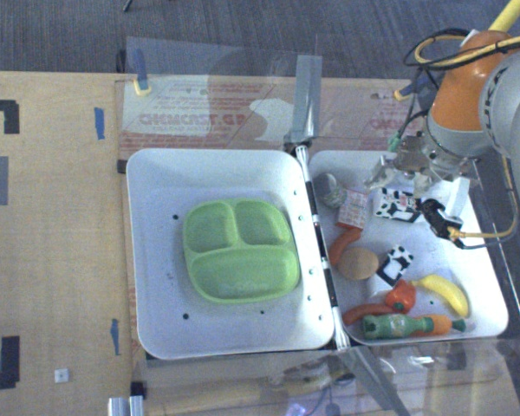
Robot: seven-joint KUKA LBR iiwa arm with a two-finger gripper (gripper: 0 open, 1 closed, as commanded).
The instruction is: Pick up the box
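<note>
A flat black-and-white patterned box (397,206) lies in the upper part of the right bin (496,317). A smaller pink-and-white box (354,208) lies just left of it, and a small black-and-white cube (395,264) sits lower, near the bin's middle. My gripper (405,183) hangs over the bin's far end, directly above the patterned box's far edge. Its fingers look spread, with nothing between them. The orange-banded wrist (468,102) rises behind it at the upper right.
Lower in the right bin lie an orange carrot (345,243), a brown round piece (359,263), a red fruit (400,296), a banana (446,293) and a green bottle (390,325). A green divided plate (240,250) sits in the left bin (156,310).
</note>
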